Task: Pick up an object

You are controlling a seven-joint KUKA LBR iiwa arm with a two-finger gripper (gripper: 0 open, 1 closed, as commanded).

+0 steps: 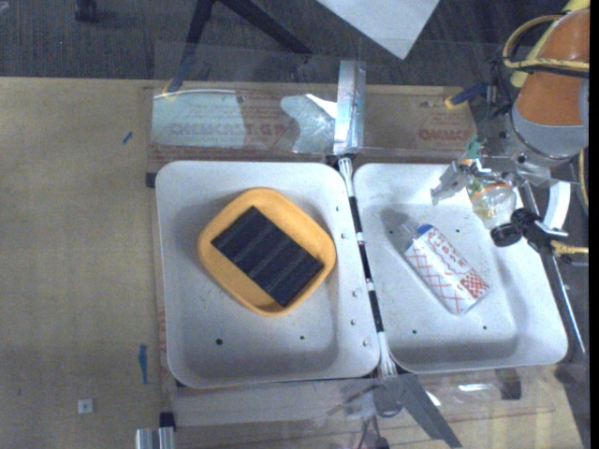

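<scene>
Two white bins, one thing in each

We see an orange dish point(267, 251) in the left bin point(182, 344), a red-and-white packet point(447, 268) in the right bin point(533, 340). Our end effector point(473, 183) holds a small clear thing point(490, 197).

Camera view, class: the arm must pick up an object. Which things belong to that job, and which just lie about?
Job:
- gripper
- red-and-white packet, right bin
- orange tray with dark insert, left bin

Lying about:
- office chair base
- white sheet

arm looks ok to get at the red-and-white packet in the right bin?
Probably yes. The packet lies flat in the right bin with bare floor around it, and the gripper hovers just above that bin's far edge.
</scene>
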